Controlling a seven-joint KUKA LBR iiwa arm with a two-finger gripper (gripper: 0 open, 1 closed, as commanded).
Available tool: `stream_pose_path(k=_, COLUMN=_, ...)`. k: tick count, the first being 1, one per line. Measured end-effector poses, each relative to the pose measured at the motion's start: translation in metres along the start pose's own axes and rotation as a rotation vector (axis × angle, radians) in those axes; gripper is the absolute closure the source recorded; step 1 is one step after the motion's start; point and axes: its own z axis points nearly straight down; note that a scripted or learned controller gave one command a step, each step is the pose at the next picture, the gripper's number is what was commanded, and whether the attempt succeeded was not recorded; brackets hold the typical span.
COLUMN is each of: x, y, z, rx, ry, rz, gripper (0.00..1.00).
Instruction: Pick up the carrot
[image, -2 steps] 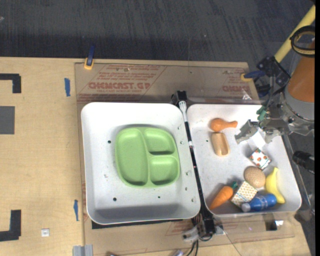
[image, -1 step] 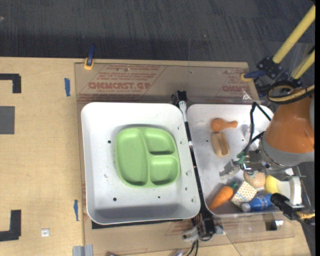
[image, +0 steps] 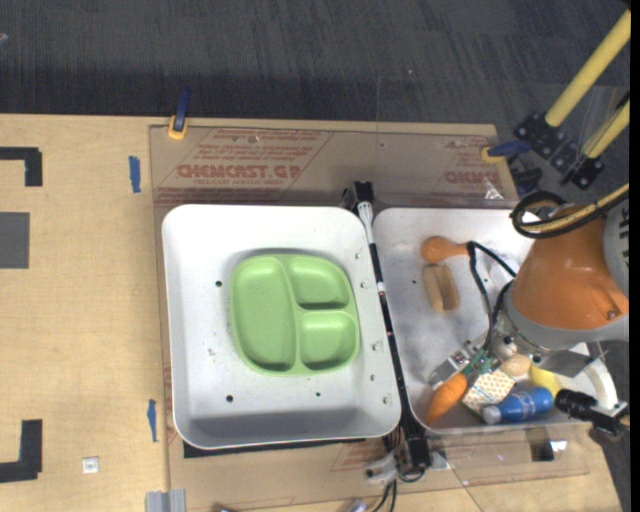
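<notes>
The carrot (image: 446, 397), orange and stubby, lies near the front edge of the right bin (image: 405, 330), tilted with its upper end pointing toward the arm. My gripper (image: 484, 358) hangs under the orange-banded wrist (image: 565, 285), just above and to the right of the carrot's upper end. The wrist hides much of the gripper. I see nothing lifted off the bin floor.
Packed beside the carrot are a checkered piece (image: 486, 385), a blue bottle (image: 520, 405) and a yellow item (image: 546, 379). A tan block (image: 440, 290) and an orange-brown item (image: 440, 249) lie farther back. The left bin (image: 190, 300) holds a green divided plate (image: 292, 312).
</notes>
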Motion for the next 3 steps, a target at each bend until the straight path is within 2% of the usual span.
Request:
stream_pose_path(k=1, x=-0.001, y=0.002, z=-0.011, rx=-0.007, ry=-0.005, rz=0.003, gripper=1.0)
stream_pose_path(k=2, x=-0.001, y=0.002, z=-0.01, rx=-0.006, ry=-0.004, rz=0.002, gripper=0.0)
stream_pose_path(k=3, x=-0.001, y=0.002, z=0.011, rx=-0.006, ry=-0.005, rz=-0.048, gripper=0.0)
